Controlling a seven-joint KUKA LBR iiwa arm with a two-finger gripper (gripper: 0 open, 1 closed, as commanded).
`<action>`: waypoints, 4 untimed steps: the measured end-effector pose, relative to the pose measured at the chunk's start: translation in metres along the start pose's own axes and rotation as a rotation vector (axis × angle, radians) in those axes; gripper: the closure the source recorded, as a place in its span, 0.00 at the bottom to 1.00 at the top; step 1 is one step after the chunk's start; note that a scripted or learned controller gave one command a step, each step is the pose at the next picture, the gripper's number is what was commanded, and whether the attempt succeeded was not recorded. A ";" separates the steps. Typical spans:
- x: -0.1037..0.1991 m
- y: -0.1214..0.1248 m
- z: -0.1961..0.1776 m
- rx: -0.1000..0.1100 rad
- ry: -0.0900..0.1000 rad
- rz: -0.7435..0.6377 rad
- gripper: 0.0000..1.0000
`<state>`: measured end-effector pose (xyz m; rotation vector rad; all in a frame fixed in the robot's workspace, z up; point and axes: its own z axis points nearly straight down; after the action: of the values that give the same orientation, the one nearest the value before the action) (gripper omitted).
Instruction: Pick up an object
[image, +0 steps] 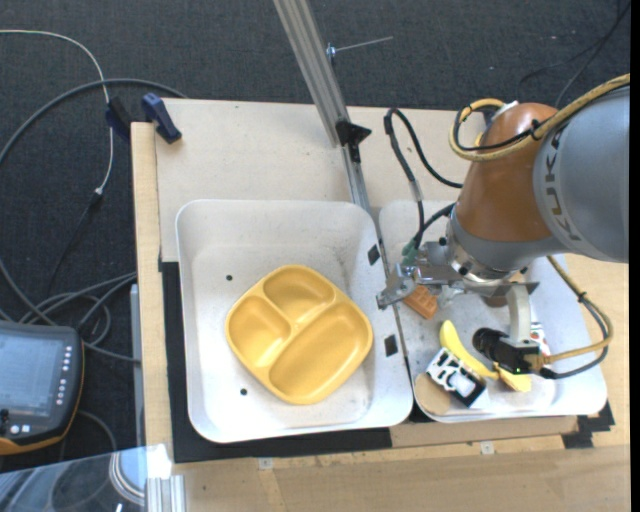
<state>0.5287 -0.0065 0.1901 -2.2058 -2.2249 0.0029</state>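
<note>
From above and at a slant, the camera view shows the bench (250, 150) carrying two shallow white bins side by side. The left bin (200, 230) holds a yellow plate (300, 333) with three compartments, lying flat near the bin's middle and turned at an angle to the walls.

The arm (520, 190) reaches in from the right and hangs over the right bin (575, 400), covering much of its upper half. Its gripper (402, 288) sits low at the bin's left side, close to the wall shared with the left bin (the wrist hides too much to tell whether it is parted or closed, and nothing can be seen gripped in it). A small orange piece (423, 303) lies just beside the gripper's tip, on its right; whether the two touch cannot be made out.

Nearer the front of the right bin a banana (462, 350) lies slantwise, and a small black-and-white item (455, 379) rests against its lower side, near the bin's front left corner. Both are apart from the gripper.
</note>
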 end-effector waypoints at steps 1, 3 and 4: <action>-0.004 0.001 -0.013 -0.006 -0.002 0.008 1.00; 0.069 -0.006 -0.021 -0.009 -0.003 0.004 1.00; 0.092 -0.012 -0.027 -0.009 -0.003 0.004 1.00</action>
<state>0.5166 0.0855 0.2178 -2.2164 -2.2258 -0.0034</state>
